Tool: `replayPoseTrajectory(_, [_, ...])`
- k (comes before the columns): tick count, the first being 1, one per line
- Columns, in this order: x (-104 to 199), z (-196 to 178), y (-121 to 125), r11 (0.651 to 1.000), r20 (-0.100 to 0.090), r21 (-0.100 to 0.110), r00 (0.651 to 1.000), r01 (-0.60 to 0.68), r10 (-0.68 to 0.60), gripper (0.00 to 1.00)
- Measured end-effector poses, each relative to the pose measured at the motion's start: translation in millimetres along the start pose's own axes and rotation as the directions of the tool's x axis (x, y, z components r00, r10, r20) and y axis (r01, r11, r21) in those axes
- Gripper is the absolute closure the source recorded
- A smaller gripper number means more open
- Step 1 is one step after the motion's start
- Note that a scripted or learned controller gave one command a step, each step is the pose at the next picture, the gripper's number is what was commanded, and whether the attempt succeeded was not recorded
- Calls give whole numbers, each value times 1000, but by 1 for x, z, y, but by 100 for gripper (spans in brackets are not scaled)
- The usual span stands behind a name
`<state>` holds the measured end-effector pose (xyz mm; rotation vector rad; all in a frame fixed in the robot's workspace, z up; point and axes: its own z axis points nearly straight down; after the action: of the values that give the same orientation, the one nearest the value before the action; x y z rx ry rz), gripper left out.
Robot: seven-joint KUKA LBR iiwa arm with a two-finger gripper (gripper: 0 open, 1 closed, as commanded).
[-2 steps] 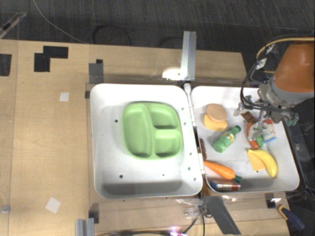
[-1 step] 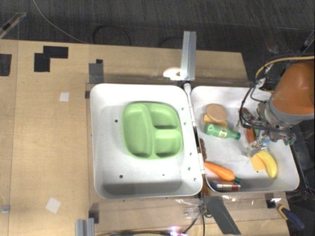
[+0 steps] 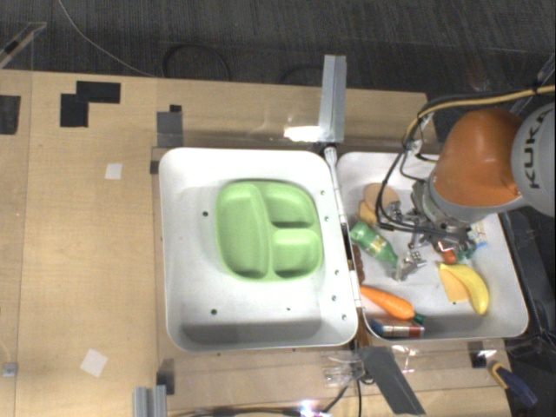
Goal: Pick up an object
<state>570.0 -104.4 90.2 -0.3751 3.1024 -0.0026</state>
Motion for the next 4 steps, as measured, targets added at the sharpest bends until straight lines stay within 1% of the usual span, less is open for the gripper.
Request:
replayPoseTrajectory(1, [53,-1,-21,1000,0,3,1000,-26,26,0])
replayPoseTrajectory(2, [56,-2,7,1000,6,8,1000,1,-1,0])
replayPoseTrajectory(3, [24,-9,-62,940,-5,-1,940,340,-340,0])
replayPoseTrajectory(4, [25,-1,-12,940,1,2,940,341,-341,0])
